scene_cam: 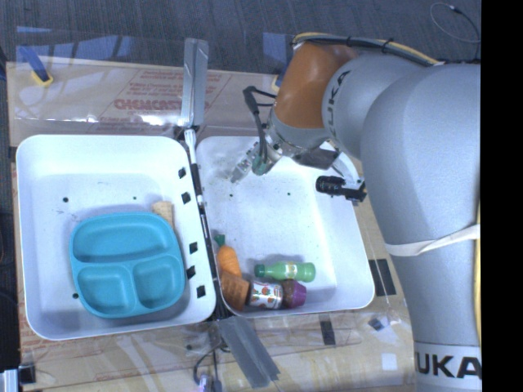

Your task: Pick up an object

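My gripper (249, 167) hangs over the far part of the right bin (343, 243), near its back left corner, below the orange wrist band. Nothing shows between its fingers. At the near edge of that bin lie a green bottle (284, 270), a small can with a purple end (274, 295), and an orange carrot-like toy (230, 264) beside a brown piece (234, 290). All of these lie well below the gripper in the view, apart from it.
The left bin (49, 170) holds a blue divided tray (127, 265) with a small tan object (164, 211) at its far edge. A grey divider (194, 80) runs between the bins. The big grey arm covers the right side.
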`<action>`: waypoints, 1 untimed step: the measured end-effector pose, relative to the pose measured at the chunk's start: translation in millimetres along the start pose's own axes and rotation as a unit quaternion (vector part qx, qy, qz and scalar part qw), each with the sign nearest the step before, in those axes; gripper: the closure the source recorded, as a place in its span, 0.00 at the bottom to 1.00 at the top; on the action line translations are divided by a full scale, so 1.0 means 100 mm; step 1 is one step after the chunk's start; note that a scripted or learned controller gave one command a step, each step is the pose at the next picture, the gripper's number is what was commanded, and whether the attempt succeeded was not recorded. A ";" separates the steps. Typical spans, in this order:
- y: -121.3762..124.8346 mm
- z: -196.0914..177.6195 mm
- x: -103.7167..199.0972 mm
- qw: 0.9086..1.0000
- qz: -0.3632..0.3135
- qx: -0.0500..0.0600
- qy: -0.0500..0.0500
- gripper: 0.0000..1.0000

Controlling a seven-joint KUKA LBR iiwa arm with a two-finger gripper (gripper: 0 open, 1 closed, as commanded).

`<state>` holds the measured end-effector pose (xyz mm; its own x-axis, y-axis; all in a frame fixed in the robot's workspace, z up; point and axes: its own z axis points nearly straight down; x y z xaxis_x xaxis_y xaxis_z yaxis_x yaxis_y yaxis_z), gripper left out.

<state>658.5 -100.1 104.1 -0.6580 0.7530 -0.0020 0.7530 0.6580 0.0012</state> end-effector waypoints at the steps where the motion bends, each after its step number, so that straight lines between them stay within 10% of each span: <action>1: 0.36 -0.89 0.69 1.000 0.005 0.000 0.001 1.00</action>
<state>639.9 -24.1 193.1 -0.6507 0.7593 -0.0008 0.7593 0.6507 0.0006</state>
